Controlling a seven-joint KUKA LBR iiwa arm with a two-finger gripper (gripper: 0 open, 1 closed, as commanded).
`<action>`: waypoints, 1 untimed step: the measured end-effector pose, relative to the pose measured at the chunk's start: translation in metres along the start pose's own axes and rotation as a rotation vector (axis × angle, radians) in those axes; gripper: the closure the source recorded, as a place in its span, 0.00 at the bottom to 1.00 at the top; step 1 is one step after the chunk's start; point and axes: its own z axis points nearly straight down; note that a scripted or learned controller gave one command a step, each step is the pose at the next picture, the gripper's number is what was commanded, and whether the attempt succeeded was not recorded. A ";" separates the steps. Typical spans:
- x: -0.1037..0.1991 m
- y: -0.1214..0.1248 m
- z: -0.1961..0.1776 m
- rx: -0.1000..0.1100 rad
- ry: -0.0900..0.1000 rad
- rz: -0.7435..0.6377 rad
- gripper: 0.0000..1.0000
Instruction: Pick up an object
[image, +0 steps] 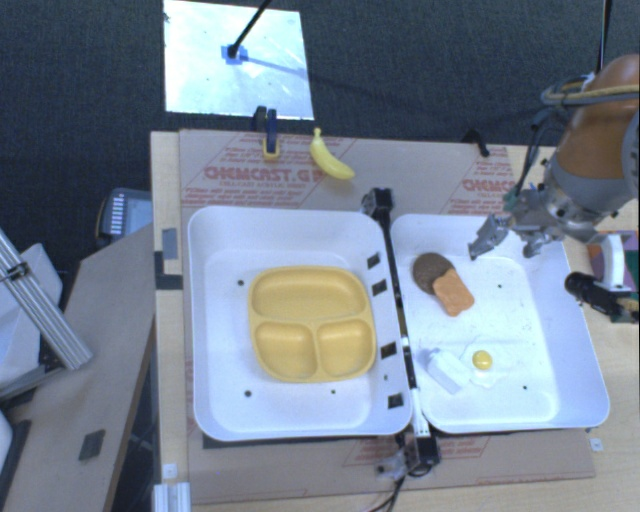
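the likeliest target, an orange block (454, 292), lies in the right bin (560, 370) leaning on a brown disc (431, 268), loose for grasping. nearer lie one fried egg (482, 361) and one white piece (445, 370). the gripper (508, 238) hovers at the bin's far edge, fingers apart, holding nothing. the left bin (215, 300) carries one yellow tray (308, 323); one banana (330, 158) rests beyond. two bins.

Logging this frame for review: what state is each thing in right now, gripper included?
gripper: open, holding nothing, above the right bin's far edge
yellow divided tray: flat in the left bin, compartments bare
brown round piece: lying in the right bin, touching the orange piece
orange piece: lying flat
fried egg: lying flat, yolk up
white block: lying beside the egg
banana: outside the bins, on the board
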 end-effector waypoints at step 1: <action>0.000 0.002 -0.008 -0.013 -0.002 -0.002 0.00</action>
